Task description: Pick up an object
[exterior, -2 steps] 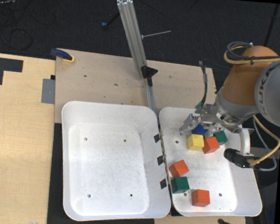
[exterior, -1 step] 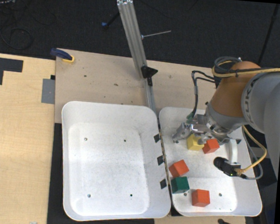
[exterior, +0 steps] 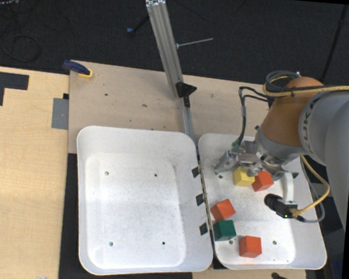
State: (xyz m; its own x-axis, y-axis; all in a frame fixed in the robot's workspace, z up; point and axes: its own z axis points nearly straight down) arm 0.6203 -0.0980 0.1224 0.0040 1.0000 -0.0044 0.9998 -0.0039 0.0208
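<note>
white right bin (exterior: 311, 253), gripper (exterior: 246, 164) half hidden under wrist, grip state unclear, touching yellow block (exterior: 242, 178)

The arm (exterior: 298, 126) reaches into the right bin (exterior: 311, 253), over a yellow block (exterior: 242, 177).

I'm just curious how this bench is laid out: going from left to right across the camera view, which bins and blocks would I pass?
Left bin → green block → yellow block → orange-red block at the right bin's front edge.
</note>
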